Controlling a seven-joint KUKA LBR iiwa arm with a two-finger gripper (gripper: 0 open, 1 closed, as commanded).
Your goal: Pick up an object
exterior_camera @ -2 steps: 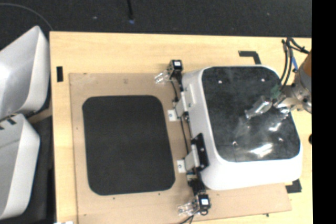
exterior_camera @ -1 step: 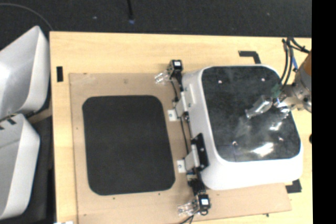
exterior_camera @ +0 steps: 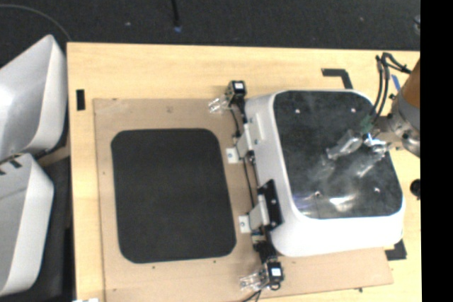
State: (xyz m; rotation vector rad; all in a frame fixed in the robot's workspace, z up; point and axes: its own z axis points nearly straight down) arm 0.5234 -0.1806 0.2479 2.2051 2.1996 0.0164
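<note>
A: Arm position? 
B: The grey two-finger gripper (exterior_camera: 352, 154) reaches in from the right, low over the white bin with a dark floor (exterior_camera: 283, 237).

A: Finger state? 
B: The metal fingers (exterior_camera: 341, 147) stand spread wide, with nothing between them.

A: Object to pick? 
B: Cannot tell; only glare on the floor. A black rounded mat (exterior_camera: 173, 194) lies on the brown board (exterior_camera: 102, 187) to the left.

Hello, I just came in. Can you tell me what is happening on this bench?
A robot arm reaches in from the right over the white bin. Its tool is down inside that bin, above the dark, shiny bottom. I cannot make out any object between its fingers, so no pick is visible. To the left, a dark mat lies on a brown board.
</note>
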